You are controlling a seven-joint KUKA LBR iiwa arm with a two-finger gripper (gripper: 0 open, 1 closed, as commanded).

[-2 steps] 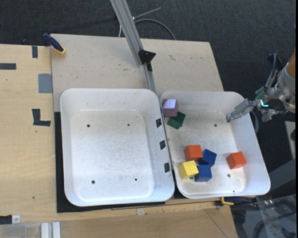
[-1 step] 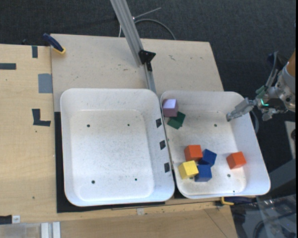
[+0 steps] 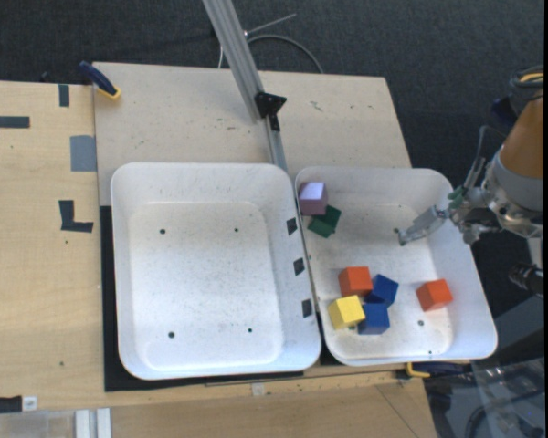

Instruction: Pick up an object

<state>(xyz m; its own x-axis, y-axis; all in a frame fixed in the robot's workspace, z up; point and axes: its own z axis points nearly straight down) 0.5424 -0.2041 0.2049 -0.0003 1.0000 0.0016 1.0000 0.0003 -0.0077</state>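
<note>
Approach step: the tool [image 3: 409, 234] is hovering over the right bin [image 3: 466, 336], holding nothing — finger state cannot be told. Right bin is holding lilac, green, two orange, two blue and yellow blocks. Nearest candidate — orange block [image 3: 434, 294]; next move is calling for a descent.

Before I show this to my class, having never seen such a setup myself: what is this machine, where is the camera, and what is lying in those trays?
This is one picture from a camera fixed above a bench, looking down at a slant. The arm, grey with an orange band, reaches in from the right; it is a factory-style robot meant to pick something up. Its gripper hangs over the right bin, with nothing visibly held. In that bin lie small blocks: a lilac one touching a green one, then a cluster of an orange block, two blue ones and a yellow one. A second orange block lies apart. The left bin sits beside it.
</note>
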